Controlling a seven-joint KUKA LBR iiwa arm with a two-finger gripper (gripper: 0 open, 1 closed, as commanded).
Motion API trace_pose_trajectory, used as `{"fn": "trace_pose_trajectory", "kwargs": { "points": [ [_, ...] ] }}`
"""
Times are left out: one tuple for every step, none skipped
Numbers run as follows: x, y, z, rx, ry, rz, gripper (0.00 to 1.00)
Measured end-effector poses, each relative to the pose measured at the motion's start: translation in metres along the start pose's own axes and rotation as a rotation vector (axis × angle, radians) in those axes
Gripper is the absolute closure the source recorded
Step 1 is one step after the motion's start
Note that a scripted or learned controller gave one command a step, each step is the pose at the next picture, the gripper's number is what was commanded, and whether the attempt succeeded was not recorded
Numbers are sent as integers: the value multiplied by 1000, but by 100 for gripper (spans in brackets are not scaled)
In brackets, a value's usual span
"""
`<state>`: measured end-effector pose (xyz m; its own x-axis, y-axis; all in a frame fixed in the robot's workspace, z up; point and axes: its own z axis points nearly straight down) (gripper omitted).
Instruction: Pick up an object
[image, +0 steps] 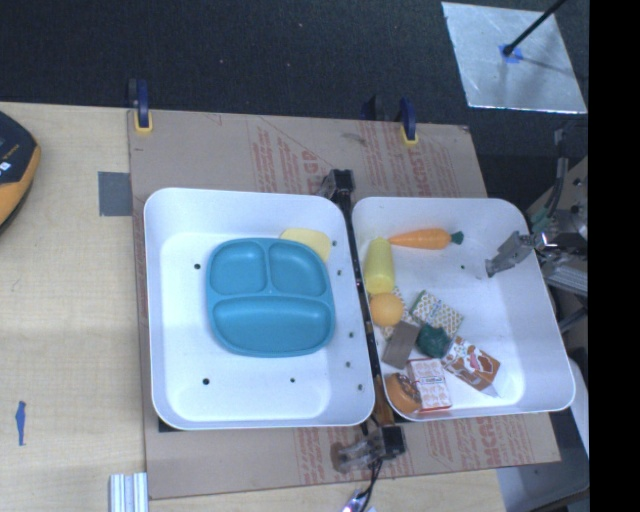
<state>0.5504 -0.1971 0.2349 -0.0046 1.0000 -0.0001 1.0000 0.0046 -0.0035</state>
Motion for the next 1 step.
{"fn": "trace_pose_trajectory", "kwargs": {
  "points": [
    [80, -37, 137, 9, 6, -5, 0]
  ]
}}
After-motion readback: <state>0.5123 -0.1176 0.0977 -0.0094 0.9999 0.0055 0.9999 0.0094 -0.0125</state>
